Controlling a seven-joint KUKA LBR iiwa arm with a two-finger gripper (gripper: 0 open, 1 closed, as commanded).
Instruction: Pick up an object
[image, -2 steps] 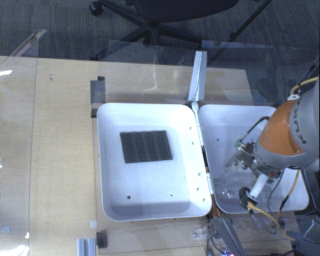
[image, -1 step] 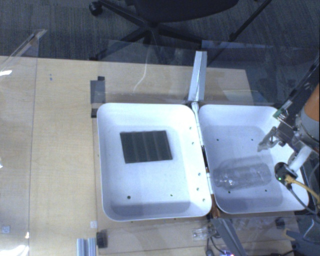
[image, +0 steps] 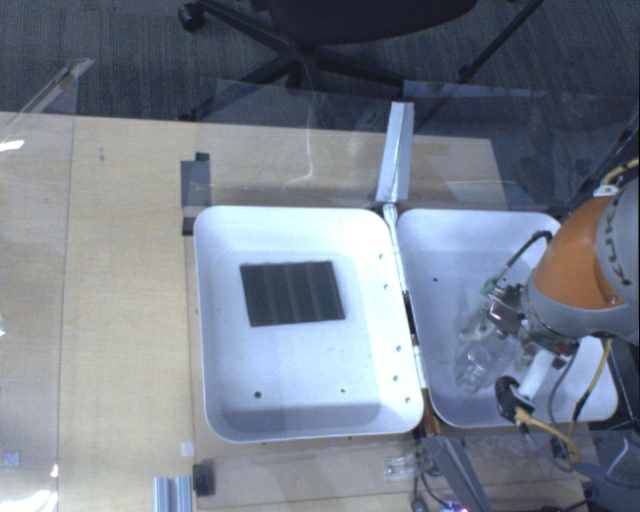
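Clear plastic object lies in the right bin, just beside the hand, which hangs low over it; can't tell its grip. Dark ribbed pad left of the right bin

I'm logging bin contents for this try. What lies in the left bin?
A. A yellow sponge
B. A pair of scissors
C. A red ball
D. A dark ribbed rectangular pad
D: a dark ribbed rectangular pad lies flat on the floor of the left bin, toward its upper half.
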